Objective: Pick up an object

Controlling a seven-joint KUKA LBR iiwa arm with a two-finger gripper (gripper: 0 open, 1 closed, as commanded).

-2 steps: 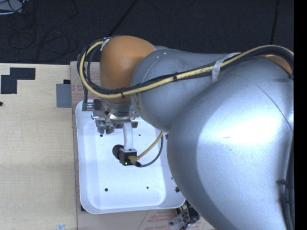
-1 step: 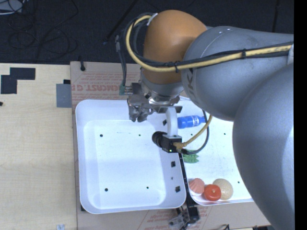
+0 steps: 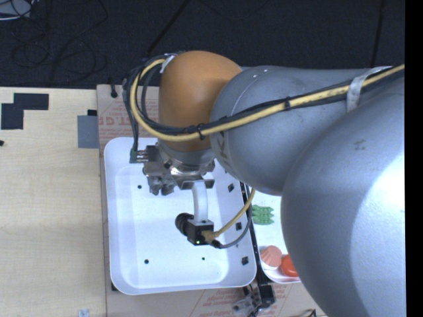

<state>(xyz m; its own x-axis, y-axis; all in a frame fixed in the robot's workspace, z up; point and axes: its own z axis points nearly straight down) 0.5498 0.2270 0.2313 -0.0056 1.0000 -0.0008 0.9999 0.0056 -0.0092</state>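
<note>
Strong light falls from above on the left bin [image 3: 132, 243], and its white floor glares almost flat with a faint bluish cast. The arm [image 3: 344, 177], big and close to the lens, looks soft and out of focus, with a pale bright patch on its grey shell toward the right edge and a dull sheen on the orange band [image 3: 192, 91]. Beyond the far edge of the bench [image 3: 46, 190] everything is nearly black, and the bench dims slightly toward its near left corner.

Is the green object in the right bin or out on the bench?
In: the green object lies on the white floor of the right bin.
</note>
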